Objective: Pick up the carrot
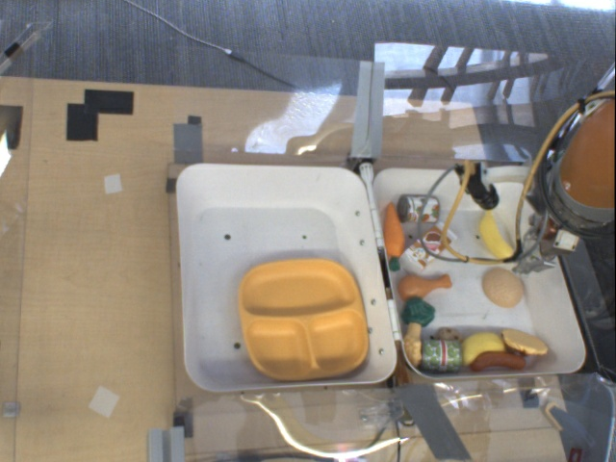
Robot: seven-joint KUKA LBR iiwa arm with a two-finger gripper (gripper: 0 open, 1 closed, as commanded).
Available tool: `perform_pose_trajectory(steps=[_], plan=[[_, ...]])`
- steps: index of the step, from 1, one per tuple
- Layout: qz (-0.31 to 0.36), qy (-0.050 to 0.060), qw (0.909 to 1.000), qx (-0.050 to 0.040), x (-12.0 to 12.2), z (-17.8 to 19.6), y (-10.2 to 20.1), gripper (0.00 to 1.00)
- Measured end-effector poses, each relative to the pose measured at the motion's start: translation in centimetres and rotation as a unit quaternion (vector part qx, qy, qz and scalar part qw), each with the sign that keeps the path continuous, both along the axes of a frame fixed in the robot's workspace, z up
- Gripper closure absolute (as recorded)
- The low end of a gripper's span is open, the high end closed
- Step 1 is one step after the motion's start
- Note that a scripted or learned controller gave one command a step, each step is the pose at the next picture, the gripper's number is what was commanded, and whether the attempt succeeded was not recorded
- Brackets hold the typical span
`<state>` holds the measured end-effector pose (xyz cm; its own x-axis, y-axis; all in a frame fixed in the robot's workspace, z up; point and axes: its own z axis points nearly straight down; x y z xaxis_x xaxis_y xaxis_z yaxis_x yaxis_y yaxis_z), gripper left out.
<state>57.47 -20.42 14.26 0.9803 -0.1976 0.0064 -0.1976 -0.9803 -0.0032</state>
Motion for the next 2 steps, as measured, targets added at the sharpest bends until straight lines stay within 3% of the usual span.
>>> perform_pose_trajectory(steps=[1, 2], plan=[[0.000, -0.001, 1.0000, -0.0007, 1.2, 1.1, -0.1, 1.00], [0.001, 0.001, 1.0000, 0.0001, 0.5, -1.4, 0.0, 1.00]])
